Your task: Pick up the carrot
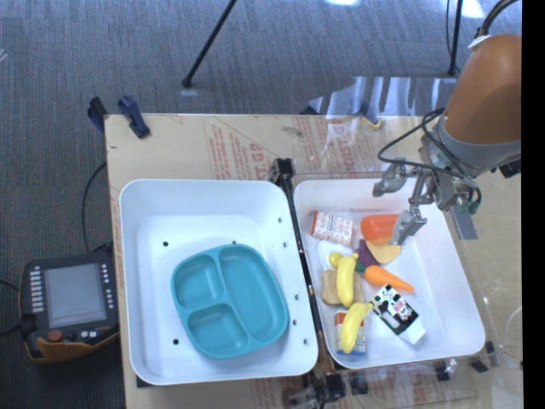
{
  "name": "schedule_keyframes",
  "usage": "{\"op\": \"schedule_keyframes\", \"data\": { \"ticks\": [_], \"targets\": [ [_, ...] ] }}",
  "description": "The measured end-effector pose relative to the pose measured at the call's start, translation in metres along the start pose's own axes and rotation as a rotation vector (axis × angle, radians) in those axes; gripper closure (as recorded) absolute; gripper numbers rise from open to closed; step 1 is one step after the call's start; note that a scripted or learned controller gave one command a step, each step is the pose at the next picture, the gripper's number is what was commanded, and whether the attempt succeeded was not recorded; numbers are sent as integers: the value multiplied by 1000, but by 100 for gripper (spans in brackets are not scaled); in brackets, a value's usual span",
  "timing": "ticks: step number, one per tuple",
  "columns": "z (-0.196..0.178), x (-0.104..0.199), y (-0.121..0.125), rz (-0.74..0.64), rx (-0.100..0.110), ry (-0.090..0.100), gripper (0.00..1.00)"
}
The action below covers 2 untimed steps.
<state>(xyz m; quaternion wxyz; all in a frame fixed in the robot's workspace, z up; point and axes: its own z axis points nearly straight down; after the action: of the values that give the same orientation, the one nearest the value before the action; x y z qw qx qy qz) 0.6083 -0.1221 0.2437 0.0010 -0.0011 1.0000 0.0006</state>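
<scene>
Camera view — arm hangs above right bin, carrot well below

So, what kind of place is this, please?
Probably a robotics lab: a robot arm reaches over white bins of toy food such as a carrot, a teach pendant lies on grey carpet, and tripod legs stand behind.

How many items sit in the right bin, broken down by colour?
Yellow: 2, banana and banana
Orange: 2, carrot and orange block
Purple: 1, eggplant
Printed packs: 3, red-white carton, cow-print carton, pack under banana
Tan: 1, bread slice
Total: 9
</scene>
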Motion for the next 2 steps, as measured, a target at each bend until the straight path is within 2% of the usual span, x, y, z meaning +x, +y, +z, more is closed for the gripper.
{"op": "schedule_keyframes", "data": {
  "ticks": [1, 2],
  "targets": [
    [96, 44, -1, 19, -2, 13, 0],
    [152, 31, -13, 123, -1, -5, 0]
  ]
}}
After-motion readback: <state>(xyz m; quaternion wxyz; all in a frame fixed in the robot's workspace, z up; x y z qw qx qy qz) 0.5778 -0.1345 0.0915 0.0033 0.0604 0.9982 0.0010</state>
